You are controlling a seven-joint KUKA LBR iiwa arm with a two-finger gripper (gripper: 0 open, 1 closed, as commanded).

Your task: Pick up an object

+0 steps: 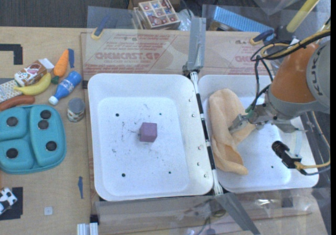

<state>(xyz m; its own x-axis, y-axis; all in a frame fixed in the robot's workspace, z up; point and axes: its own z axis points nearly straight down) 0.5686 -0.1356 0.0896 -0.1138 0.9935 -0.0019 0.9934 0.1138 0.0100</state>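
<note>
Tan cloth (pixel 224 129) in the right bin (pixel 262 176), pinched between the tool (pixel 242 121) fingers

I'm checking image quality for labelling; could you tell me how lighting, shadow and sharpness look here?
Camera view: even, soft lighting; the purple cube casts only a faint shadow in the left bin; no strong glare on the white bins; the gripper over the tan cloth looks slightly soft.

Purple cube (pixel 148 132) alone in left bin (pixel 105 92); gripper (pixel 242 122) low over tan cloth (pixel 226 134) in right bin (pixel 262 176), touching it.
</note>
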